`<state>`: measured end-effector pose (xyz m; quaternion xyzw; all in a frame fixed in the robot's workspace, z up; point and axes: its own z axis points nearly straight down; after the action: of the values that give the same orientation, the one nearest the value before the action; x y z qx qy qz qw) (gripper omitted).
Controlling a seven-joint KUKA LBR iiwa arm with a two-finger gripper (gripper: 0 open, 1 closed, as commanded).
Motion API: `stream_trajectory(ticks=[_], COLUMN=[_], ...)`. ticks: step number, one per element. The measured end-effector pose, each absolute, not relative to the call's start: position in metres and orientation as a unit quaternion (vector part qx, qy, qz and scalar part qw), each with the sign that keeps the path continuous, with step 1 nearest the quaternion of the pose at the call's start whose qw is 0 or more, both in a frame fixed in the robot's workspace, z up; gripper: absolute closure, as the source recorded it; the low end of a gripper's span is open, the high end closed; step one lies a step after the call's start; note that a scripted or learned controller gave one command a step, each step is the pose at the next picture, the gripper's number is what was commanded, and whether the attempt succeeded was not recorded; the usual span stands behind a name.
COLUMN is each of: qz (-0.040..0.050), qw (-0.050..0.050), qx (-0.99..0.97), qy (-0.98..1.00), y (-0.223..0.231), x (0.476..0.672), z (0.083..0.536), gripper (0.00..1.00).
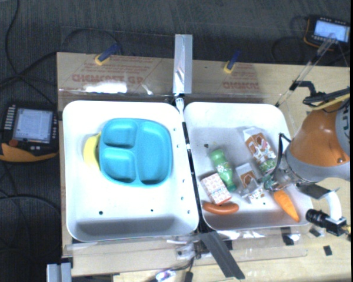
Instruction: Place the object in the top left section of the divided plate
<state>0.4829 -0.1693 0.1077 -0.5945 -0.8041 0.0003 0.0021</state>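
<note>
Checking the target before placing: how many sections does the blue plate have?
3. On the blue plate in the left bin: a small section top left, another bottom left, one large section right.

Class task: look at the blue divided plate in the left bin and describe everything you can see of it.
The divided plate is light blue, looks like smooth plastic, and is squarish with rounded corners. Raised ridges split it into three sections: two smaller ones stacked on its left side and one larger one on its right. It lies flat, open side up, in the left bin, toward the far side. A yellow object pokes out at its left edge, seemingly partly under it.
</note>
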Motion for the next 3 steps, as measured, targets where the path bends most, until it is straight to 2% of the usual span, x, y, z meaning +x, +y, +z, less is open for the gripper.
stream_trajectory(ticks=[1, 2, 3], qz=[-0.0091, -0.0103, 0.0012], qw=[-0.005, -0.004, 0.001], qx=[-0.644, -0.621, -0.627], qy=[-0.765, -0.784, -0.779], y=[-0.210, -0.213, -0.219], x=[0.493, 0.495, 0.484], z=[0.097, 0.097, 0.198], gripper=[1.00, 1.00, 1.00])
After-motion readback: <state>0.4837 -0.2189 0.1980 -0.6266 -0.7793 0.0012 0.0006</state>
